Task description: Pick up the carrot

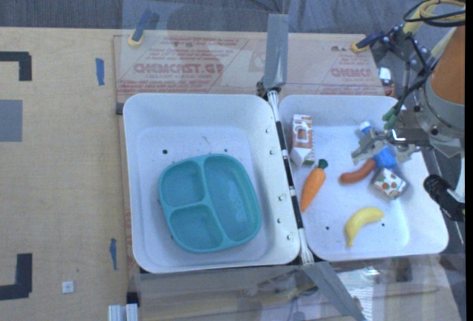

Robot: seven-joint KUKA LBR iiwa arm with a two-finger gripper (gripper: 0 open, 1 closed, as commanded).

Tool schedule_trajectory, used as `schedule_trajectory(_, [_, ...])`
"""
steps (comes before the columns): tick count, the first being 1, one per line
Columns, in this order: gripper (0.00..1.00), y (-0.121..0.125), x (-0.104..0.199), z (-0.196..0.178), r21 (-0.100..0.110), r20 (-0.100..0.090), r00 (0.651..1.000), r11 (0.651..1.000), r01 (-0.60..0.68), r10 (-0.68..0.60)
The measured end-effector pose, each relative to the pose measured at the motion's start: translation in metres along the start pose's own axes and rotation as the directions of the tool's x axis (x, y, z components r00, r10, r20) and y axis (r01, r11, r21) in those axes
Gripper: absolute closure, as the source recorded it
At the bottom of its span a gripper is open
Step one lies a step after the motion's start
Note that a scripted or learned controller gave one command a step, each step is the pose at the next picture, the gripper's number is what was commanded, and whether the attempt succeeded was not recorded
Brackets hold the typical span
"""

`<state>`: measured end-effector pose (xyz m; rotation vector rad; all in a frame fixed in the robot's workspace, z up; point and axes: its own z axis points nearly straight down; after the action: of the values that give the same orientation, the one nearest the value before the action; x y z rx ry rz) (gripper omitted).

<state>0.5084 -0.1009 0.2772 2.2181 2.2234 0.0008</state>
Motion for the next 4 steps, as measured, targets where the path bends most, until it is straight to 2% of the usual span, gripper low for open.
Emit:
schedule_trajectory(1, [0.00,0.017,0.051,0.093,0.002,-0.001,0.988,0.988,0.154,-0.154])
schedule_trajectory(2, [0.00,-0.005,0.080,0.023,0.000,0.000,0.983,0.983,0.184,-0.184])
schedule_trajectory(3, [0.00,0.017,0.045,0.093,0.003,-0.001,0.976,0.976,0.218,-0.218])
schedule_trajectory(4, [0.00,0.019,0.006,0.182,0.000,-0.001,0.999,0.999,0.041,-0.041])
